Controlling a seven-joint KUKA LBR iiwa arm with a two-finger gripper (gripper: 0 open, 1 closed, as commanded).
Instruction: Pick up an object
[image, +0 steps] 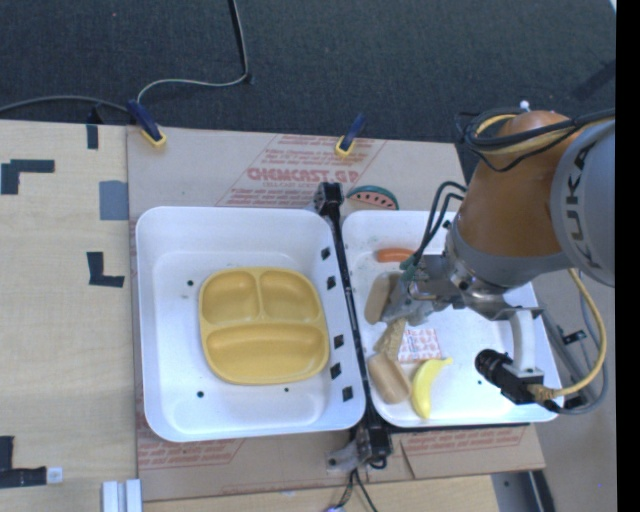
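My gripper (400, 303) hangs low over the left half of the right bin (455, 410), beneath the grey and orange arm. A tan bread-like piece (379, 297) lies right beside its fingers, touching or nearly so. Below it lie a brown bun-shaped piece (388, 378), a yellow banana (427, 385) and a white packet with red print (419, 344). An orange carrot-like stick (394, 255) lies near the bin's back. The arm hides the bin's middle and right.
The left bin (165, 330) holds a yellow divided plate (263, 325). A black divider strip (340, 300) runs between the two bins. Cardboard lies under both, with yellow-blue clamps (148, 126) at the back edge. A black cable fitting (510, 378) hangs off the arm.
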